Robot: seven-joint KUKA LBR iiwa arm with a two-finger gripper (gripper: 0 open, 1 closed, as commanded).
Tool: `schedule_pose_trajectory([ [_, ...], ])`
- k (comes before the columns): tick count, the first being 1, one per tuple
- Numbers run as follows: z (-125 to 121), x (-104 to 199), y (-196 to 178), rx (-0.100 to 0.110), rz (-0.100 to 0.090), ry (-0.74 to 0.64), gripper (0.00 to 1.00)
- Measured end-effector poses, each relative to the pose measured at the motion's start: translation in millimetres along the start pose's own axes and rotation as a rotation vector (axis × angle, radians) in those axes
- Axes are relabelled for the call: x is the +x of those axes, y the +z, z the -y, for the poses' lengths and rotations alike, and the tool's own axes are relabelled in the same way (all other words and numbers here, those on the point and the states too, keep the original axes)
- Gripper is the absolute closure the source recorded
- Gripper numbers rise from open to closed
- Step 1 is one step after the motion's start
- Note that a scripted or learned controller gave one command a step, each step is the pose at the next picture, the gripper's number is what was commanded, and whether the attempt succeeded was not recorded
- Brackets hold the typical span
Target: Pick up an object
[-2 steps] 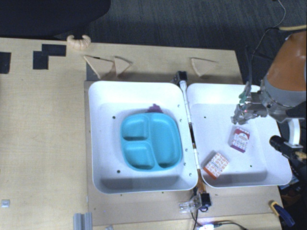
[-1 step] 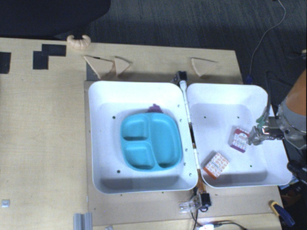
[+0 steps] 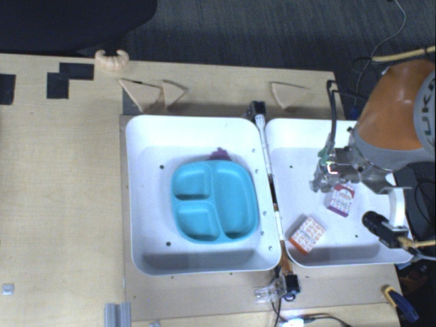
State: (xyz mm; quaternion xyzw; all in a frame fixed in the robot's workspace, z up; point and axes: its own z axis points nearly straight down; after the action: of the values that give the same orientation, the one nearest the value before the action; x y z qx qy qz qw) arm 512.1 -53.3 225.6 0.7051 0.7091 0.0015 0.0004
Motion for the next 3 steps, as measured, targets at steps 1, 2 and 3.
schedule_pose_trajectory([
  [1,25,-41,19,0.001,0.002,0.004,1.00],
  [2,-78,3,6,-0.001,0.001,-0.001,1.00],
  [3,-15,-28,21,0.002,0.002,0.003,1.00],
])
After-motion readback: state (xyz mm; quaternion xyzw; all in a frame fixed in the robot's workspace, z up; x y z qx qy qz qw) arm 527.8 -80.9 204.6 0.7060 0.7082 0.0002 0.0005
